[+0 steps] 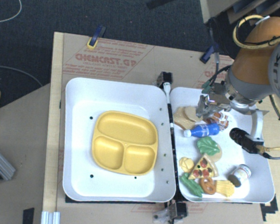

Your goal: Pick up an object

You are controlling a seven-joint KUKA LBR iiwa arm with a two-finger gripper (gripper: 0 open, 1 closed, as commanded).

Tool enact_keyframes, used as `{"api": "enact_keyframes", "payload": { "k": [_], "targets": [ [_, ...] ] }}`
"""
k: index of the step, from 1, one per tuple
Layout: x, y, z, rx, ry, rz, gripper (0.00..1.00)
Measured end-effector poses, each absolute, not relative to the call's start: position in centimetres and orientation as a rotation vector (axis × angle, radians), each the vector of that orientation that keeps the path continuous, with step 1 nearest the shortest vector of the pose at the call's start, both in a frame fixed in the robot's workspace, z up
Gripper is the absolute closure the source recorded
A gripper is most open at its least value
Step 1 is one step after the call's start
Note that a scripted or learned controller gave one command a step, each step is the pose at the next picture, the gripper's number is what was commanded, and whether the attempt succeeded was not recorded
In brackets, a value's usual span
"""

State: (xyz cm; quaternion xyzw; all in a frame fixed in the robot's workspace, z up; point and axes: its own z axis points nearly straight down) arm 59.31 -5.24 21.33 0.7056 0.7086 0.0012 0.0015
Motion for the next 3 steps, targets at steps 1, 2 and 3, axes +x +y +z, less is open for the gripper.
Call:
{"api": "enact_keyframes", "payload": {
  "k": [1, 2, 3],
  "targets": [
    [61.2, 0.1, 22.6, 2.213, 2.225, 0.007, 1.0],
    [63.3, 4.7, 23.4, 2.213, 2.226, 0.007, 1.0],
    [66.0, 7.1, 23.1, 2.216, 2.222, 0.006, 1.0]
  ]
}}
